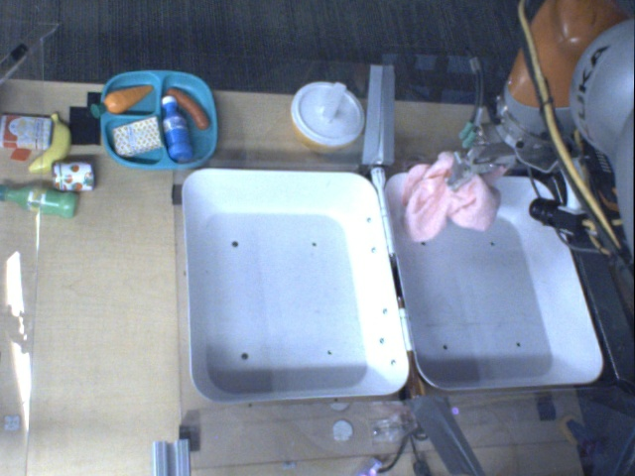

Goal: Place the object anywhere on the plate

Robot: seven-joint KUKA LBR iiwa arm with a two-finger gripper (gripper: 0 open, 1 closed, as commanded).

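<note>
Arm (571, 58) reaches from right — fingers (464, 170) pinching pink cloth (446, 206) over right bin (516, 345).

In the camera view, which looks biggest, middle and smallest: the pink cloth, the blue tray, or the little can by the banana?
1. Blue tray, largest as it looks.
2. Pink cloth, slightly smaller; it hangs bunched at the gripper, perhaps nearer the camera, so this order is unsure.
3. Little can, clearly smallest.

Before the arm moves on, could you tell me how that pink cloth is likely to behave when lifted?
The pink cloth lies crumpled in folds in the right bin, so it is probably floppy and would drape and hang rather than keep its shape. It looks light. The tool sits at its upper edge, so lifted from there it may swing.
</note>
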